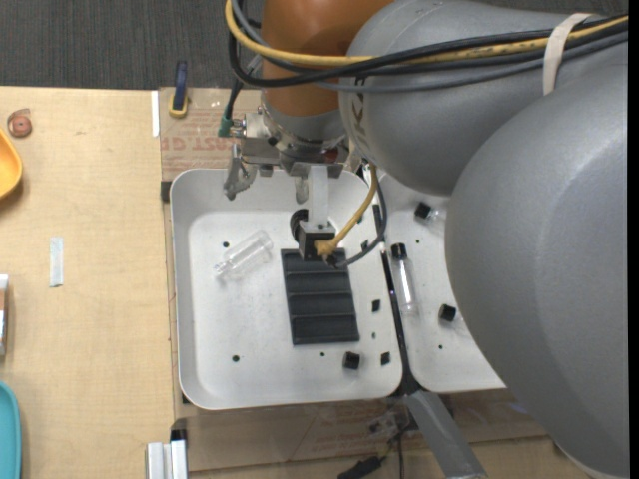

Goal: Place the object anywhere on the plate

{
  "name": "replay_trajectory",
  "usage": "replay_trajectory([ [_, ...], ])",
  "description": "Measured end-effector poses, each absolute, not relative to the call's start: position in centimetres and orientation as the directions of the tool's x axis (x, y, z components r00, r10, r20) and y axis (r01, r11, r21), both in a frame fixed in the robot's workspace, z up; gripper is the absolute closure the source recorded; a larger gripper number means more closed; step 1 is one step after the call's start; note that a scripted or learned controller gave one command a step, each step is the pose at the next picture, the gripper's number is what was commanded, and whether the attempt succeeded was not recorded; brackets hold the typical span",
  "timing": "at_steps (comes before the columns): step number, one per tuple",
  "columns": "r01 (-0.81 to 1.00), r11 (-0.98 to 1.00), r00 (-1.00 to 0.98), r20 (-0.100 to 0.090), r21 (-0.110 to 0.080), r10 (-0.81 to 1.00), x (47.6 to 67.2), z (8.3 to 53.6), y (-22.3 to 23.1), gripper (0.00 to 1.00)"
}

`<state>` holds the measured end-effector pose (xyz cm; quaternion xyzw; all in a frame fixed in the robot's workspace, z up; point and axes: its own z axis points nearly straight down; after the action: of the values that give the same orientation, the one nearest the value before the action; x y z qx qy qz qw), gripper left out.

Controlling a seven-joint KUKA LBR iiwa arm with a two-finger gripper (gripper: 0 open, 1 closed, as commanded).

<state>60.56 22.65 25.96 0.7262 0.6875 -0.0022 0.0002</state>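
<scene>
A clear plastic piece (243, 255) lies on its side in the left part of the left white bin (200, 367). A black ribbed slab (320, 297) lies flat near that bin's middle. My gripper (268, 180) hangs over the bin's back edge, behind the slab and to the back right of the clear piece, touching neither. Nothing shows in its grasp. The big grey arm covers most of the right bin (449, 367).
Small black cubes (350, 360) lie scattered across both bins, and a clear tube (402, 279) lies by the divider. On the wooden bench to the left are a yellow dish's edge (6, 170), a small white strip (56, 262) and a teal rim (6, 432).
</scene>
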Motion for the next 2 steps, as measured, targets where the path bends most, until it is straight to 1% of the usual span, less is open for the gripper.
replay_trajectory([
  [1, 0.998, -0.056, 0.056, -0.006, -0.005, 0.998, 60.6, 26.7, 22.5, 1.0],
  [2, 0.999, 0.042, -0.042, -0.003, -0.005, 0.999, 55.9, 23.4, 22.7, 1.0],
])
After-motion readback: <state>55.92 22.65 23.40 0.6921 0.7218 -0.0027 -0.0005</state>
